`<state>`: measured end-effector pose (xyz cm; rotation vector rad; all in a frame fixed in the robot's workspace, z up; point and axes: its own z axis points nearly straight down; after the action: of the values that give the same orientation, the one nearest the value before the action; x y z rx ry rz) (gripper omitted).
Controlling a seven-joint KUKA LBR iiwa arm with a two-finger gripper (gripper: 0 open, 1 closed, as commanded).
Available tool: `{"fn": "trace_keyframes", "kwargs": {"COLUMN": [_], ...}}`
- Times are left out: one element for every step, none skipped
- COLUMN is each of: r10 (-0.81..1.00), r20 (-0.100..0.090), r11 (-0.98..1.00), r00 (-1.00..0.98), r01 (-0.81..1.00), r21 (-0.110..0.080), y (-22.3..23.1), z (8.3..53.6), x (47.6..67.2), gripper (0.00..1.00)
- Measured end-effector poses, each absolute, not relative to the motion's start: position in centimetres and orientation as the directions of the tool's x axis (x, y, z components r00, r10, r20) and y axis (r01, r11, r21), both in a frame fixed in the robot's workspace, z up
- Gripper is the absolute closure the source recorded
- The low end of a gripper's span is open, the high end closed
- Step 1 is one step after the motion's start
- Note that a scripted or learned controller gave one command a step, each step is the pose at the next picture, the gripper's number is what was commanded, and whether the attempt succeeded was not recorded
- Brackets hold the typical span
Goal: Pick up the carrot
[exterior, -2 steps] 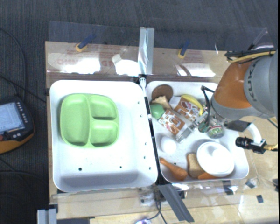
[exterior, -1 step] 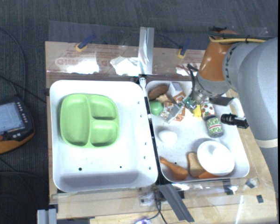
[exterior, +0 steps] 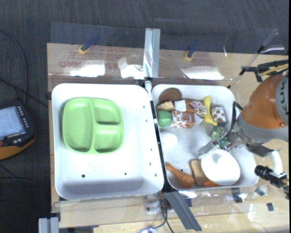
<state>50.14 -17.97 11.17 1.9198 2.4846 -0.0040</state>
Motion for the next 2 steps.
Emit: {"fn": "trace_keyframes", "kwargs": {"r10": [0.998, 0.993], "r20": [-0.006, -0.006], "r11": [-0.057, -0.117], "r00": [0.057, 0.117], "r01": [0.998, 0.993], "r21": [0.007, 0.018], "y": [-15.1, -10.5], "z": [9.0, 9.1], "x": [52.2, 48.9], "gripper": [0.00, 0.00]}}
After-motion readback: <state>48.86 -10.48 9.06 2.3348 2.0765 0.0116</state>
